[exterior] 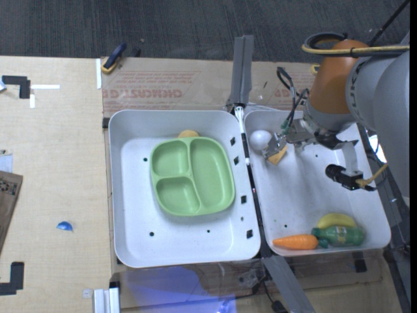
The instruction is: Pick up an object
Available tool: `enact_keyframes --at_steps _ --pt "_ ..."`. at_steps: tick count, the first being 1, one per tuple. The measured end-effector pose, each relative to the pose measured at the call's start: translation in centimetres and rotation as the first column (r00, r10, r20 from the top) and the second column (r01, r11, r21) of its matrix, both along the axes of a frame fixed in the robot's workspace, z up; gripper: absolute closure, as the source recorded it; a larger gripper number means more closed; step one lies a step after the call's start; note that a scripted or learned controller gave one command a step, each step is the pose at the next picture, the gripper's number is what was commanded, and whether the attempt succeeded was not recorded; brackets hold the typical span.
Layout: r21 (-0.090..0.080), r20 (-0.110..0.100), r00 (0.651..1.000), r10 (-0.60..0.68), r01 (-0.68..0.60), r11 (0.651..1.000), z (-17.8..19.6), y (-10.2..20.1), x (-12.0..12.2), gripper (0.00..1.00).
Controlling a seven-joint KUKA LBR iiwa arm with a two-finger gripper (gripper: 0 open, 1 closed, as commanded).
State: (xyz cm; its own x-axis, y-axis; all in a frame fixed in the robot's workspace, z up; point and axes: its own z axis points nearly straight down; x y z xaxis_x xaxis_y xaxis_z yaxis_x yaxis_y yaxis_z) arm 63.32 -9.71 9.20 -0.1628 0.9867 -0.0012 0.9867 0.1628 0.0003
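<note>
From my screen, nearest the camera in the right bin [365, 194] I see a carrot [295, 242] lying along the front wall, and just beside it to the right a green bottle [340, 236] on its side with a yellow banana [337, 221] touching it from behind. All three sit in the front right corner of that bin. Further in, a black part [343, 175] with a cable hangs over the bin's middle right.

The left bin [130, 194] holds a light green divided plate [193, 175] with three compartments, lying flat near the bin's centre. A small yellow thing [188, 134] peeks out from behind the plate's far rim; I can't make out what it is.

At the far left corner of the right bin I see a white ball [260, 139] close to the divider wall, and just beside it a small tan piece [278, 154]. The gripper [281, 143] is down right there, over the tan piece and near the ball. Whether it has closed on anything I cannot tell from this angle. The grey arm [381, 87] with its orange band [333, 77] comes in from the right behind it.

Beyond the bins lies brown cardboard [169, 83] with red print, and a blue and yellow tool [115, 55] rests at its far left corner
</note>
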Motion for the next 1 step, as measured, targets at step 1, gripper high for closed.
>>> enact_keyframes --at_steps 1 --pt "-0.001 0.002 1.0 -0.001 0.001 1.0 1.0 -0.13 0.06 1.0"
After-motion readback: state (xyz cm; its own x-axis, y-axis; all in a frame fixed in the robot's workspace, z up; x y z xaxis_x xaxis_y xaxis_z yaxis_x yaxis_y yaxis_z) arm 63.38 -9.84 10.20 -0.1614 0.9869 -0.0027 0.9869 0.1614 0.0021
